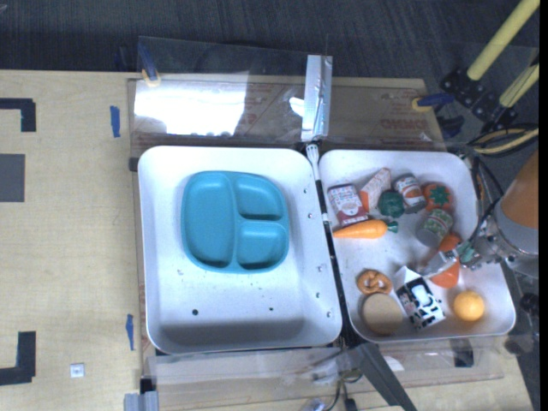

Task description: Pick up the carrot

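The counter (68, 229) carries two white bins side by side: the left bin (163, 229) holds just a blue divided plate (233, 221), and the right bin (390, 157) holds all the toy food. My arm (524, 199) comes in over the right bin's far right wall, and my end effector (476, 248) sits low near that wall, among a few small orange and green pieces; I cannot tell whether it is released or clenched, and nothing is plainly in it. The carrot (361, 229) lies flat near the right bin's left wall, tip toward the left bin, green top just beside a dark green piece, well apart from my end effector. I judge the step in hand to be the approach, with the pick not yet made. The next move calls for crossing the bin leftward, lining up across the carrot's narrow body, and coming down clear of the red packet (345, 202) just behind it. The packet, a can (408, 189) and a black-and-white carton (421, 302) bear labels, but their print is too small to read
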`<state>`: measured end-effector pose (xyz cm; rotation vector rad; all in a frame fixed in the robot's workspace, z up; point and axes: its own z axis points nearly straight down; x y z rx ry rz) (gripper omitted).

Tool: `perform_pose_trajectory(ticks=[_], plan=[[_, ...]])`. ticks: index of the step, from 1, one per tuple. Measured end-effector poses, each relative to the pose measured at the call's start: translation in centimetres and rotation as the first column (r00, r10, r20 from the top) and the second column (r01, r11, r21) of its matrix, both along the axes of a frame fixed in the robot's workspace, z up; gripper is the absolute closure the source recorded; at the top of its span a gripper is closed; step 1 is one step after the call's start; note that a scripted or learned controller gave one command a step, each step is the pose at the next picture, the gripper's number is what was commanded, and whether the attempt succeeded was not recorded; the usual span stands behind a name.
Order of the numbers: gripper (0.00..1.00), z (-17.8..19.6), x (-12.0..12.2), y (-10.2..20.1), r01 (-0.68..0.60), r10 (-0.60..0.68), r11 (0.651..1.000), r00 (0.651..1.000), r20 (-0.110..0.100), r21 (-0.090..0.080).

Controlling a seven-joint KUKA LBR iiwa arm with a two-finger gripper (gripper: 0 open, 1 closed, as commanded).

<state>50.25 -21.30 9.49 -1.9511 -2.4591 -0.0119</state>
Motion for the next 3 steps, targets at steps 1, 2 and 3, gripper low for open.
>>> perform_pose_trajectory(ticks=[1, 2, 3], plan=[[0.00, 3.8, 7.0, -0.9, -0.043, 0.043, 0.999, 0.999, 0.003, -0.009], [0.00, -0.1, 5.1, -0.1, 0.015, -0.015, 1.000, 1.000, 0.000, 0.004], [0.00, 6.1, 13.1, -0.9, 0.001, 0.000, 1.000, 1.000, 0.006, -0.010]])
